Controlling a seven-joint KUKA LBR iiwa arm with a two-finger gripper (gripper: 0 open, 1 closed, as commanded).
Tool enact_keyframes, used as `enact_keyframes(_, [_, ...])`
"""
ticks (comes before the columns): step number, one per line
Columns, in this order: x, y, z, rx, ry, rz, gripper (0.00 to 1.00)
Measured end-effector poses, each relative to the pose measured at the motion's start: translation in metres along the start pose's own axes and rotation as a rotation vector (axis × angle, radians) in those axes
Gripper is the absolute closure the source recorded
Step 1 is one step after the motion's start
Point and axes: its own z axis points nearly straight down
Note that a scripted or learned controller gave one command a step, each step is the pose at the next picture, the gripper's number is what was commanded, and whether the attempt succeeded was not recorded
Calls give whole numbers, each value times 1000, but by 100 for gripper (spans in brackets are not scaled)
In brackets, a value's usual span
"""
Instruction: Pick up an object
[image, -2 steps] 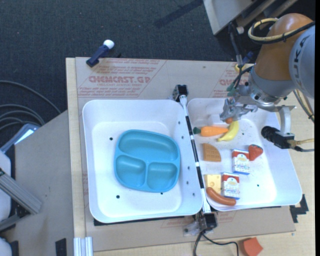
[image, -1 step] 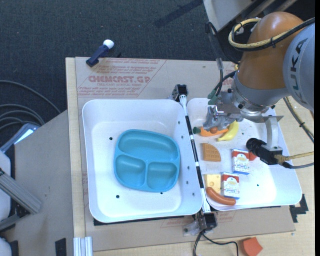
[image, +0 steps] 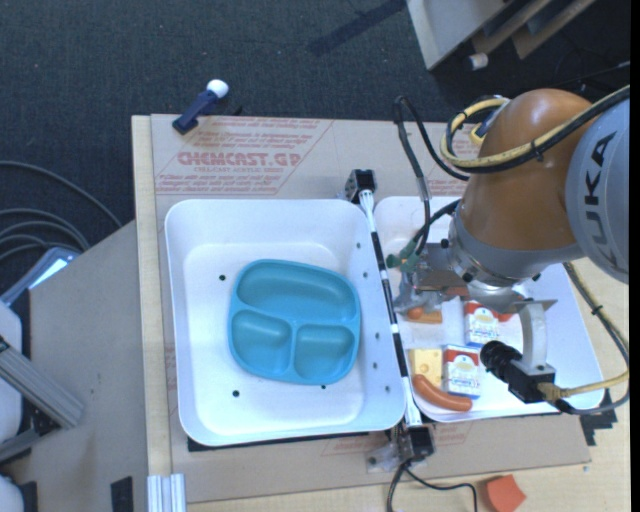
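My gripper (image: 412, 290) is low in the right bin (image: 400, 215), close to its left wall, with the orange wrist band bulking above it. Just below the gripper lies a small orange toy food piece (image: 426, 316); whether they touch is unclear. Further toward the front of that bin lie a yellow cheese slice (image: 426, 361), a red-brown sausage (image: 441, 398) and two small white cartons (image: 464, 371) (image: 483, 322). The arm hides the rest of the bin.
The left bin (image: 190, 330) holds a blue divided plate (image: 295, 322). A blue and white marker (image: 200, 106) lies on the board behind the bins. Black clips (image: 360, 184) join the bins at the centre rim. Cables trail around the arm.
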Motion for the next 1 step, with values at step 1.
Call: enact_keyframes(1, [-33, 30, 10, -4, -1, 1, 100])
